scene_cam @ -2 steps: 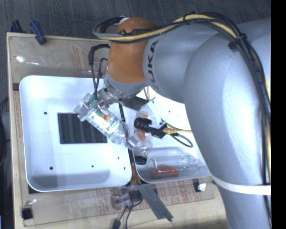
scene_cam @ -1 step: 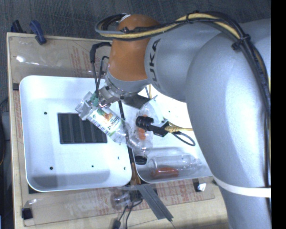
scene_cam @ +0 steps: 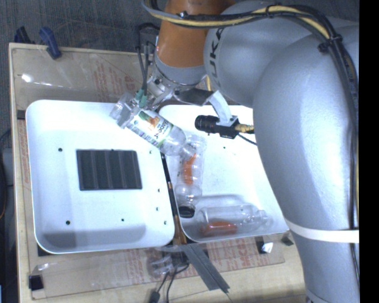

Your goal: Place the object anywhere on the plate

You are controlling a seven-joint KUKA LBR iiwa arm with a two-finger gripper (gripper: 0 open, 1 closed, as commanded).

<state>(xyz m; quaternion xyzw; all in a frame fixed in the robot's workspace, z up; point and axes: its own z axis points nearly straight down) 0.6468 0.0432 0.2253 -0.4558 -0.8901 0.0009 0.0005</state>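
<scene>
Object: a clear plastic bottle [scene_cam: 150, 128] with a white label printed in green and orange around its middle.
Object's pose: it is tilted, running from upper left to lower right across the seam where the two bins meet.
Object's place: its upper end is over the top right corner of the left bin [scene_cam: 44, 125], and its lower end reaches over the near-left part of the right bin [scene_cam: 240, 163]. It is well apart from the plate.
Gripper [scene_cam: 143, 101]: it is right at the bottle's upper end, below the orange band of the arm.
Grip: this view does not show whether the bottle is clamped or how wide the gripper stands.
Plate [scene_cam: 108, 169]: a dark grey ribbed rectangle lying flat in the middle of the left bin, with nothing on it.
Right bin's contents: a second clear bottle [scene_cam: 191, 166] with orange inside lies along the left wall, just below the labelled one. A third clear bottle [scene_cam: 230, 216], also with orange inside, lies along the near wall. A small black thing [scene_cam: 186, 211] sits between them at the near-left corner.
Edges: white floor shows on all four sides of the plate, widest on the left and near sides.
Open room: the right bin's far half is bare where the arm does not cover it.
Bench: a blue clamp [scene_cam: 50, 43] sits at the far left corner.
</scene>
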